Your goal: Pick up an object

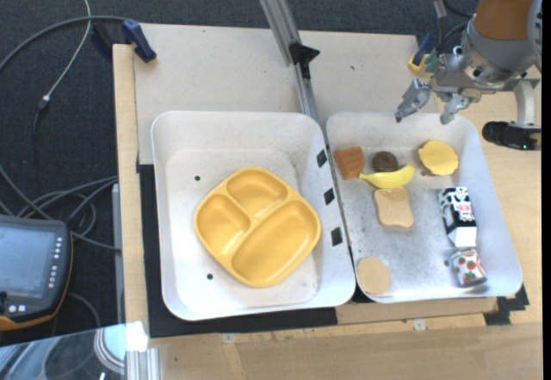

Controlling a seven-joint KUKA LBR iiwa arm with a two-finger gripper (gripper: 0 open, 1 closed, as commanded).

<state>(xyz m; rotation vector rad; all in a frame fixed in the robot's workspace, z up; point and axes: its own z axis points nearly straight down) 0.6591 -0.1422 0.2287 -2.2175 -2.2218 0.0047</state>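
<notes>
Grey gripper (pixel 425 111), fingers spread, hovers over right bin's (pixel 508 236) far rim.

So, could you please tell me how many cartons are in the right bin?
2. The black-and-white carton lies by the bin's right wall; the red-spotted carton lies just below it, near the lower right corner. None seem hidden.

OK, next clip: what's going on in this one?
A KUKA arm reaches in from the right, its tool open and empty above the far rim of the right bin. Nothing is picked up yet. That bin holds toy food: a banana, a brown round piece, an orange-brown block, a yellow disc, a toast slice, a tan cookie and two small cartons. The left bin holds a yellow divided plate.
</notes>
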